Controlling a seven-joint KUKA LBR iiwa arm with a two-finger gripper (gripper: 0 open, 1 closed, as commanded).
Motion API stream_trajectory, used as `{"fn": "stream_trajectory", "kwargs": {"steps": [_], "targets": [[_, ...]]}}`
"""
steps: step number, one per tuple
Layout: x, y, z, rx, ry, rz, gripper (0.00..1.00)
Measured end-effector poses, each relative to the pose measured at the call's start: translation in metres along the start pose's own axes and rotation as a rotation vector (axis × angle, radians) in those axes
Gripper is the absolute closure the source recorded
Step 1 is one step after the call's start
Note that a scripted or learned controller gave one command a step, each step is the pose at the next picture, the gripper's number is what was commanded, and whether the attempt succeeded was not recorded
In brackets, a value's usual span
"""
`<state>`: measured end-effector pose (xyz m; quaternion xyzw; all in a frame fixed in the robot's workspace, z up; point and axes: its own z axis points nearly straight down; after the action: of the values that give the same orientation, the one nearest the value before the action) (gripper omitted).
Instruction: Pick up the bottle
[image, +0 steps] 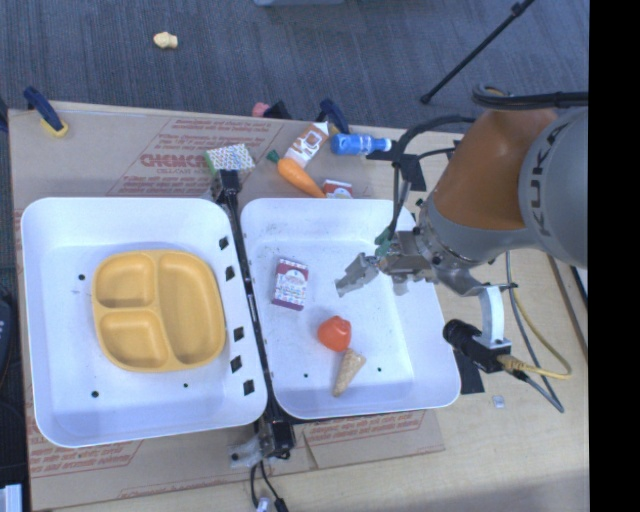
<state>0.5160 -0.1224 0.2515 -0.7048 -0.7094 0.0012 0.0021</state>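
Plastic, light and likely slippery, the bottle (306, 143) lies upper centre outside the bins; I'd grip its body crosswise, though I cannot tell the hand's (356, 274) state.

A robot arm (520, 190) with a smooth grey casing bears a broad, rounded orange band above its wrist. Dark raised letters run along the grey shell at its right. Thin black cables (420, 140) loop beside the orange band, and a yellow cable (540, 372) trails below. A small black fitting on a pale bracket (480, 345) hangs under the wrist. The grey metal two-finger gripper (358, 275) ends in slim, angular silver parts.
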Motion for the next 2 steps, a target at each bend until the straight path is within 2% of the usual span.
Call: {"fn": "stream_trajectory", "kwargs": {"steps": [1, 2], "targets": [[0.037, 0.026, 0.061, 0.003, 0.000, 0.344, 0.00], [0.028, 0.014, 0.136, 0.002, 0.000, 0.561, 0.00]]}}
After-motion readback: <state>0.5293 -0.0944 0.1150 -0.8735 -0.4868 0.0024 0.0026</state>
